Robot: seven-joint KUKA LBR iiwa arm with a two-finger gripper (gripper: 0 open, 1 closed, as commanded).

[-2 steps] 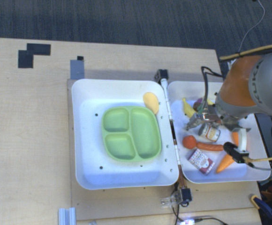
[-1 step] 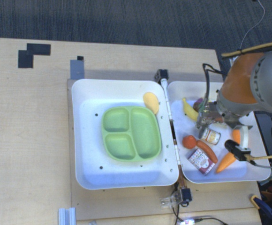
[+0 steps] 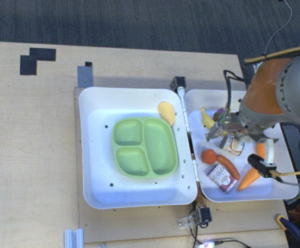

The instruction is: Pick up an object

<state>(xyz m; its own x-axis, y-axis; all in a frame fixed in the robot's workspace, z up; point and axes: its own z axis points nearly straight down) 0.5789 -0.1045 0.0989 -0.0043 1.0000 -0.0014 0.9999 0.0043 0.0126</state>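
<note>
The arm (image 3: 289, 89) runs off the right edge, so its upper links are cut away, and its wrist covers the far middle of the right bin (image 3: 243, 192). Down there the end effector (image 3: 226, 130) is a small tangle of metal over a pale packet (image 3: 234, 146), too crowded to make out how its tips stand. A purple thing (image 3: 220, 112) beside the yellow banana (image 3: 207, 119) peeks out, mostly hidden, and I cannot name it.

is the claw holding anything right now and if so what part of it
It cannot be told. The claw is down in the right bin among the items, just above a small white jar, but no item visibly sits between its tips.
</note>
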